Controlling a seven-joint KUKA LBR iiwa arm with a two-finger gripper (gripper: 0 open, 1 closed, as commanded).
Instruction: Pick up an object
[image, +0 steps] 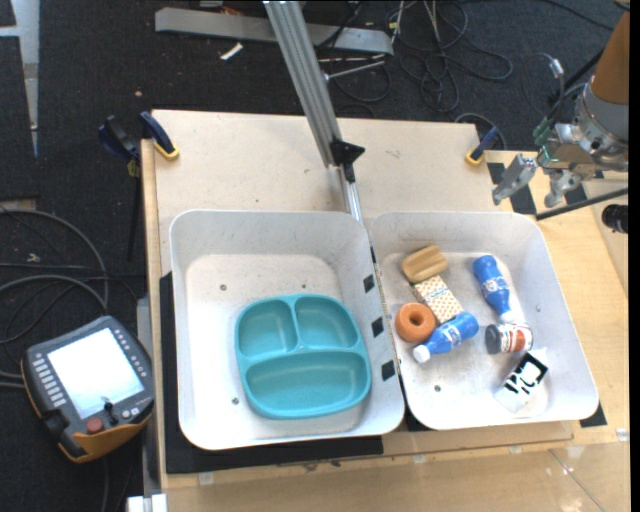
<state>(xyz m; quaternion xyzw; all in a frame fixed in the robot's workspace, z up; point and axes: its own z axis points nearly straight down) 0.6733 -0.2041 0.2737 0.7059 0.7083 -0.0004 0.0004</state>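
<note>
White and black, the small carton (522, 381) lies nearest you at the lower right of the right bin (560, 300). Above it you see a red-capped jar (509, 339), two blue bottles (447, 337) (490, 284), an orange ring (415, 323) and a tan sponge (424, 263). The teal tray (298, 355) fills the left bin (200, 250). At upper right, your tool (540, 183) hangs beyond the bin with its fingers apart, holding nothing.

This is a robotics lab or test cell. A plywood bench (260, 160) is held by clamps (158, 136) at its corners and stands on dark carpet strewn with loose cables (440, 50) (some running under a metal strut (310, 80)). A teach pendant (88, 385) with a lit screen lies on the floor beside it, and two white bins (200, 250) sit side by side for sorting trials.
</note>
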